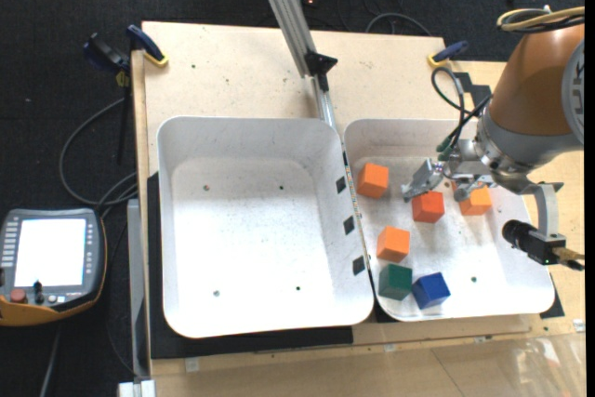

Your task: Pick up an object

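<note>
Where arm overhangs right bin | orange cube half-hidden | jaws' state unclear above red cube

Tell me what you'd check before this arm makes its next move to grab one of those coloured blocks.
1. Blocks to pick lie in the right bin: ok.
2. End effector is over that bin, just above the red block: ok.
3. Red block gripped: cannot tell, the arm hides the contact.
4. Room around the red block: ok; the nearest orange blocks stand apart from it.
5. Green block and blue block nearly touch by the front wall: not ok for an easy grab.
</note>
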`<state>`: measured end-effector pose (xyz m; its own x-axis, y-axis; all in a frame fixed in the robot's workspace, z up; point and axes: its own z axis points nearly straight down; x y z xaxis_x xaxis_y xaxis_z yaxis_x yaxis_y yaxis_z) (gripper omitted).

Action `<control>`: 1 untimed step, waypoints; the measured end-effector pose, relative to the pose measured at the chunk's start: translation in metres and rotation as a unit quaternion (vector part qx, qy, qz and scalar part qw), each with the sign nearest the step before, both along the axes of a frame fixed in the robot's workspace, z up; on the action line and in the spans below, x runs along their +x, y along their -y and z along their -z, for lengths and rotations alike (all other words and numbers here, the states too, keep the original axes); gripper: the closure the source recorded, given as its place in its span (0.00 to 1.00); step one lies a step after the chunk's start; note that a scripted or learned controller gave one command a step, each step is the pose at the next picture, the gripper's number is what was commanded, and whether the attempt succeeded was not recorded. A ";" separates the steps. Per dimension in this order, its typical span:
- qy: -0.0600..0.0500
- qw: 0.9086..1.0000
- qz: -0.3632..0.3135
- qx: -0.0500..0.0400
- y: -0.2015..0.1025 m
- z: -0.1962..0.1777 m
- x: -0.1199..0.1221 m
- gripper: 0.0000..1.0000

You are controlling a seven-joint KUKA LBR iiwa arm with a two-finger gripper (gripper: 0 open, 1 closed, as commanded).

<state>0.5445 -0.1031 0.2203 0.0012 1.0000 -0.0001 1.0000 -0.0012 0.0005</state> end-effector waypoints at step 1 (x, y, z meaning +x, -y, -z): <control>0.001 1.000 -0.003 -0.001 0.017 0.060 0.111 0.00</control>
